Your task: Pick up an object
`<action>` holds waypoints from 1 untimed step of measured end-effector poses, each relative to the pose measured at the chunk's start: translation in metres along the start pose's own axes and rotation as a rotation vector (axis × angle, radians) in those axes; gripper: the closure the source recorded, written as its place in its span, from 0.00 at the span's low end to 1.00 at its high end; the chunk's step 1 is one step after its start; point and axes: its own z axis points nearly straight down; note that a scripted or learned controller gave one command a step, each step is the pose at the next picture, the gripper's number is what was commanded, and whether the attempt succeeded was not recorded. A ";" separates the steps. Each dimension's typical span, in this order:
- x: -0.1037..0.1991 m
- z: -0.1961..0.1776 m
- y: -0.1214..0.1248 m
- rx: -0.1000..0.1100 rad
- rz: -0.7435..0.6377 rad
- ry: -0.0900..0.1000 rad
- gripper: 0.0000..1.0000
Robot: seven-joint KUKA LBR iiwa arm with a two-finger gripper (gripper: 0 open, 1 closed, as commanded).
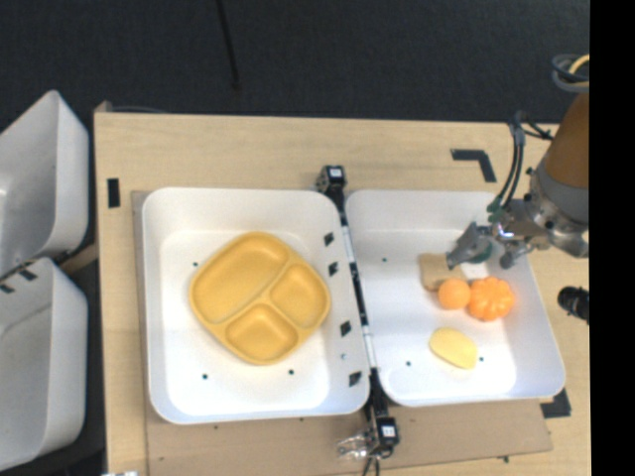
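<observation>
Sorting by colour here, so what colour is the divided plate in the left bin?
Yellow; the divided plate shows plainly in the camera view.

I count two white bins (159, 385), one yellow divided plate (260, 297), two orange fruits (476, 297), one yellow lemon-like piece (453, 348), one tan block (433, 270).

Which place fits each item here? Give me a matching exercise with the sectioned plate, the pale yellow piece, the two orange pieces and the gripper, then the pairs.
Things:
1. yellow sectioned plate
2. pale yellow piece
3. orange pieces
4. gripper

Places:
A. near the front of the right bin
B. above the right bin, just behind the orange pieces
C. in the left bin
D. mid right bin, side by side beside a tan piece

Pairs: 1-C, 2-A, 3-D, 4-B
</observation>
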 end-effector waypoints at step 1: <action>0.000 -0.007 0.002 -0.012 -0.004 -0.002 0.00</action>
